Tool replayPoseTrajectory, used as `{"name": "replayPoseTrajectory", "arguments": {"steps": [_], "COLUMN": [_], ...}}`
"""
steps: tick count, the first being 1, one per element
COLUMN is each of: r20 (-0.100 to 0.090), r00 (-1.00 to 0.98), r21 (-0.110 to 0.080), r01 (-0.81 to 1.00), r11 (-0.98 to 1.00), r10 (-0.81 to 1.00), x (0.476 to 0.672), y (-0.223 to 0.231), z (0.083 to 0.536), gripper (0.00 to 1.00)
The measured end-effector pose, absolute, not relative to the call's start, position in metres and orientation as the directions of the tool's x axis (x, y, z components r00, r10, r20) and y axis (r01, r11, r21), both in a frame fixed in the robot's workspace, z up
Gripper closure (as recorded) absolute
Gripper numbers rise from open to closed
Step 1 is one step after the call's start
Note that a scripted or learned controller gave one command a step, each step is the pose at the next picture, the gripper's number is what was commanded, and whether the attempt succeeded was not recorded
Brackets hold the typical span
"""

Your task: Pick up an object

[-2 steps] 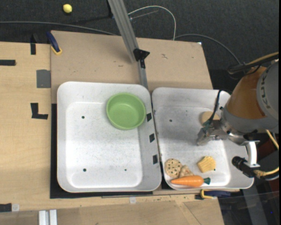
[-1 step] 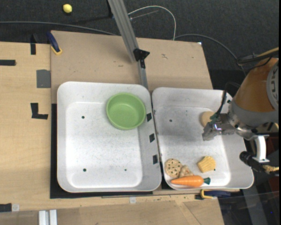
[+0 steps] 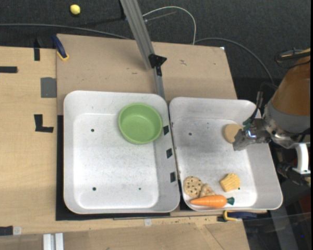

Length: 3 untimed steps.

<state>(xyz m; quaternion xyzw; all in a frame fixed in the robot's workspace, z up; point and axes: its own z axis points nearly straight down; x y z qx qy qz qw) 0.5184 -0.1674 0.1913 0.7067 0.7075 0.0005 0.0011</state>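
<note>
Spanning the scene left of the tool [image 3: 242, 138], a pale wooden desk [image 3: 21, 155] is seen over dark carpet [image 3: 250, 14]; no writing is legible. A tan round object [image 3: 230, 133] is touched by the tool; its opening cannot be told.

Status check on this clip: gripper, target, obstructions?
Gripper low in right bin, beside tan round object; grasp unconfirmed. Carrot, cookie far off, nothing blocking.

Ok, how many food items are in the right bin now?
4. A tan round piece sits by the claw near the right wall; a cookie, a yellow piece and a carrot lie along the near edge. The arm may hide more.
</note>
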Motion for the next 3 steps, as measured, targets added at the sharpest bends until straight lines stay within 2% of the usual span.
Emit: {"name": "replayPoseTrajectory", "arguments": {"steps": [1, 2, 3], "r20": [-0.001, 0.002, 0.001], "r00": [-0.001, -0.007, -0.007], "r21": [0.002, -0.002, 0.001], "r01": [1.0, 1.0, 1.0], "r11": [0.001, 0.007, 0.007], "r10": [1.0, 1.0, 1.0], "x": [0.519, 0.538, 0.563], "y": [-0.167, -0.118, -0.072], "z": [0.222, 0.214, 0.226], "gripper": [1.0, 1.0, 1.0]}}
